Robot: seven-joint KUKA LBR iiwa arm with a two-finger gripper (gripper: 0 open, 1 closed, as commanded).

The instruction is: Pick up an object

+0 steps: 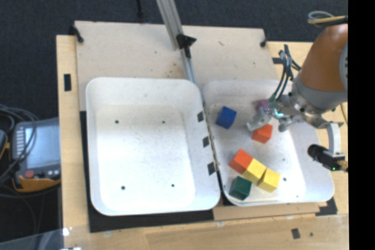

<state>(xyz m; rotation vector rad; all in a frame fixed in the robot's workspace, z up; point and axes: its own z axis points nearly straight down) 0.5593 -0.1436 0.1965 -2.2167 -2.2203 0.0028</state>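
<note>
The gripper (262, 122) is hanging low over the right bin (313, 184), right above a small orange block (262, 133) sitting mid-bin; whether it is gripping the block I cannot tell. The block is roughly cubic (no clear long axis), lying turned with one corner pointing toward the bin's near edge. A blue block (225, 117) is lying just left, apart from it. Nearer the front, an orange-red block (241, 160), two yellow blocks (262, 174) and a green block (240, 187) are clustering together. The left bin (94, 126) is sitting alongside on the worktop (129, 50).
</note>
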